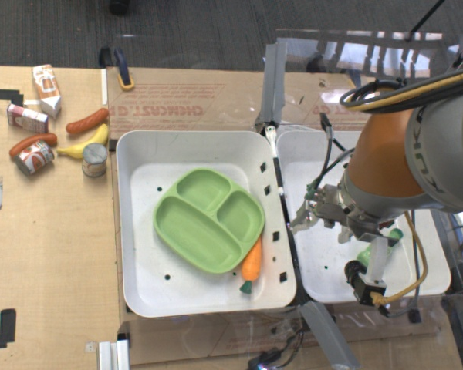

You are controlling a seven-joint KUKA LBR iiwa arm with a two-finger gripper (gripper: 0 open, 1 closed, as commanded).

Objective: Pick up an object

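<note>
My gripper (368, 231) hangs low over the middle of the right bin (318, 272), mostly hidden under the orange-banded wrist. Bits of a small green object (364, 254) show just beside and below it, partly covered by the arm; I cannot tell whether it is held. In the left bin (139, 276) lies a light green divided plate (204, 220). An orange toy carrot (251, 262) rests against the plate's lower right edge.
On the wooden bench to the left lie toy foods: a red sausage (86, 120), a yellow banana (89, 145), a grey can (94, 161), a red-white can (32, 154) and a small carton (46, 89). A yellow cable (405, 287) loops beneath the wrist.
</note>
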